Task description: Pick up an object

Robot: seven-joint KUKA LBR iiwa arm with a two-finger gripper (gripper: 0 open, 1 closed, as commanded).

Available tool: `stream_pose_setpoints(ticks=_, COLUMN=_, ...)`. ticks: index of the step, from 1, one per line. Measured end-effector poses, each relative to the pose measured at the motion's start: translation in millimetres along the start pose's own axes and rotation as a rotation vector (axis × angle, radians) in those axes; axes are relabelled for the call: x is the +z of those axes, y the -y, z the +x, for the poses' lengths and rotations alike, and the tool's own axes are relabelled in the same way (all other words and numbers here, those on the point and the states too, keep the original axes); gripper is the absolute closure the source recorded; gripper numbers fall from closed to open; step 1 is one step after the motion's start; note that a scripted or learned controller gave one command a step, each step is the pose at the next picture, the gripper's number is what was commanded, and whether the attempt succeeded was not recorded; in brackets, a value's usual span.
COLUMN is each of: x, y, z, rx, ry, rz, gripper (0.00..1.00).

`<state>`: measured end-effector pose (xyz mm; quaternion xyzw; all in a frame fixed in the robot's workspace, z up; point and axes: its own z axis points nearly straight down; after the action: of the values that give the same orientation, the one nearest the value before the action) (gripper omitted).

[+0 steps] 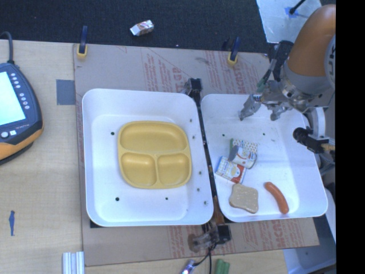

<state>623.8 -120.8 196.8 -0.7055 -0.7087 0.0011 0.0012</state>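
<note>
— In the right bin (pixel 308 170), far end: gripper (pixel 261 112) up high, fingers spread apart, holding nothing.
— And the food?
— Near end. Small carton (pixel 231 169), bread (pixel 244 198), sausage (pixel 276 197) lying slantwise. Must reach down and closer.

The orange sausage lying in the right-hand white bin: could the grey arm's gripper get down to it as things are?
Probably yes. The orange sausage lies uncovered, apart from the tan bread slice, and the gripper hovers over the same right-hand white bin.
</note>
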Motion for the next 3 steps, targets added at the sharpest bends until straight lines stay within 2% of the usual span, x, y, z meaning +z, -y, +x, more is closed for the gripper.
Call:
stream_pose_setpoints(ticks=1, x=103, y=18, z=-3, rx=-0.001, ry=0.001, rz=0.002, gripper=0.00)
stream_pose_setpoints(ticks=2, x=106, y=61, z=11, rx=0.000, ry=0.001, rz=0.001, gripper=0.00)
stream_pose_setpoints(ticks=3, x=106, y=71, z=20, rx=0.000, ry=0.001, rz=0.002, gripper=0.00)
